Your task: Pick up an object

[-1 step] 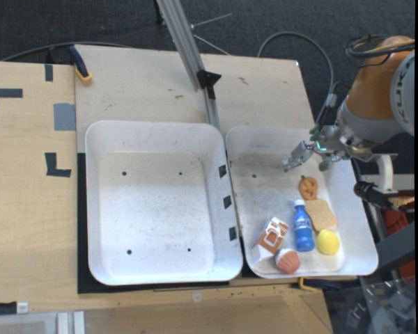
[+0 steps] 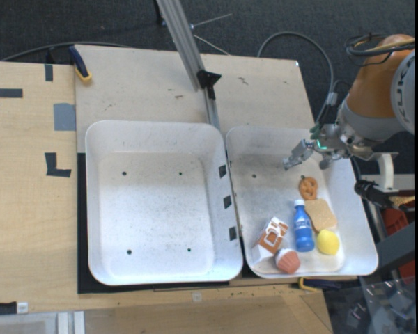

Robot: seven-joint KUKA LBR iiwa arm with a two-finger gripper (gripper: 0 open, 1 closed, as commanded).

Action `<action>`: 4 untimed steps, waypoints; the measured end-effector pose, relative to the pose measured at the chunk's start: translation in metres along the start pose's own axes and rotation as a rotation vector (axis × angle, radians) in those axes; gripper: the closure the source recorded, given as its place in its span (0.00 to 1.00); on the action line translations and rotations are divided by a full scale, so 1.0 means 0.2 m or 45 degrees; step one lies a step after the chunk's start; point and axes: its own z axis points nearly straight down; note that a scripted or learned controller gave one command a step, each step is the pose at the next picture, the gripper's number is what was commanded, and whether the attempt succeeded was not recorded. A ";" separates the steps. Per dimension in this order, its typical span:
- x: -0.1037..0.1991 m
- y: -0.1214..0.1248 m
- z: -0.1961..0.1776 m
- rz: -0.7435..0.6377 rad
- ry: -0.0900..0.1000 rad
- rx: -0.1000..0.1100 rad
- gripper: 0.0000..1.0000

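While my gripper [image 2: 297, 156] hovers over the right bin [image 2: 265, 145], I cannot tell its opening; it grips nothing.

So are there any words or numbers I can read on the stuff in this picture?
"KU": partial letters on the arm, cut off at the picture's edge.
Orange-and-white carton: has a printed pattern, too blurred to read.
Blue bottle: the label is too small to read.
Nothing else carries readable text.

We see the gripper [image 2: 297, 156] above the right bin [image 2: 265, 152] | pretzel [image 2: 307, 186], blue bottle [image 2: 303, 226], yellow lemon [image 2: 327, 242], orange-white carton [image 2: 272, 236] near its front | left bin [image 2: 153, 200] alongside.
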 end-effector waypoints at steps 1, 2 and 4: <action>0.00 -0.03 0.23 0.001 0.000 0.006 0.00; 0.01 -0.04 0.50 0.002 0.001 0.008 0.00; 0.04 -0.03 0.12 0.000 -0.001 -0.007 1.00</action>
